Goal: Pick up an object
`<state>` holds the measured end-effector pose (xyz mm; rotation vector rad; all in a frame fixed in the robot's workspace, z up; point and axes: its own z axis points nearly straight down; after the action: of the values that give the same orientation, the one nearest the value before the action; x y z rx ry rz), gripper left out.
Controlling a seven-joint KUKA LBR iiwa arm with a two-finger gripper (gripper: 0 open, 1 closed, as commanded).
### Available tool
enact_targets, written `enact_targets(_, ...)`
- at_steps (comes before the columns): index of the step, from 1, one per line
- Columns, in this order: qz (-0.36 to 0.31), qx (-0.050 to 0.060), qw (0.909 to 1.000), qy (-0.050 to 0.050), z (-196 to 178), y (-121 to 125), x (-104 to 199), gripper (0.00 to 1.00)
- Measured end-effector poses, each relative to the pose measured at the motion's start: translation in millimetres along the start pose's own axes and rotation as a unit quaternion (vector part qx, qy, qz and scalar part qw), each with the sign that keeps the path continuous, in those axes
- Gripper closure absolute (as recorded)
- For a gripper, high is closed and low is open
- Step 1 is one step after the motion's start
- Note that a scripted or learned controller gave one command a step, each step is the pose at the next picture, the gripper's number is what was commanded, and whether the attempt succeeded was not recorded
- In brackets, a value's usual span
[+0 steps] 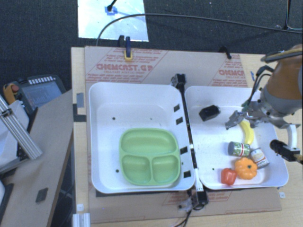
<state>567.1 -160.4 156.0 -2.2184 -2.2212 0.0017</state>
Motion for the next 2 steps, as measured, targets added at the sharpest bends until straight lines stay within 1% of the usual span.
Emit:
enact_targets(1, 0.0, 0.001, 1.0, 0.0, 62.7, -2.5, -0.1, 0.0)
enact_targets(2, 0.0, -0.003, 1.0, -0.001, 48.1, -0.3, -0.9, 1.0)
